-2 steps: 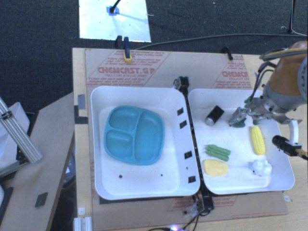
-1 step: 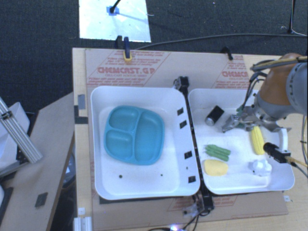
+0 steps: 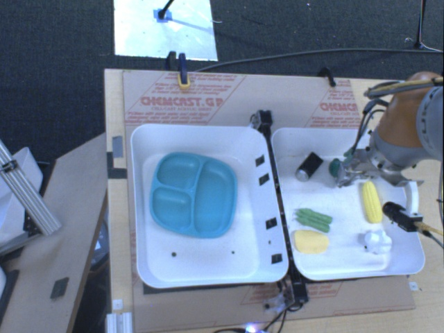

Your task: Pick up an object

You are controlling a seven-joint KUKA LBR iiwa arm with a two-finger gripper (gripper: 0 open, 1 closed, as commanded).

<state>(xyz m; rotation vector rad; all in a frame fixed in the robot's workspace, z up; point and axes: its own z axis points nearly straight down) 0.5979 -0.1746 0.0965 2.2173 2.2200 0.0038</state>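
Note:
The right bin (image 3: 409, 255) holds several small things. A black cylinder with a silver end (image 3: 309, 166) lies at its back left. A yellow corn cob (image 3: 372, 201) lies to the right of the middle. Green pea pods (image 3: 313, 219) rest above a yellow lump (image 3: 311, 241) at the front left, and a small white figure (image 3: 377, 240) sits at the front right. My gripper (image 3: 347, 175) is low in the bin's back half, between the black cylinder and the corn cob. A small dark green thing (image 3: 336, 165) sits right against its left side.
The left bin (image 3: 149, 255) holds a blue divided plate (image 3: 194, 194). A black clip strip (image 3: 272, 200) runs along the wall between the two bins. The arm (image 3: 409, 127) reaches in over the right bin's back right corner.

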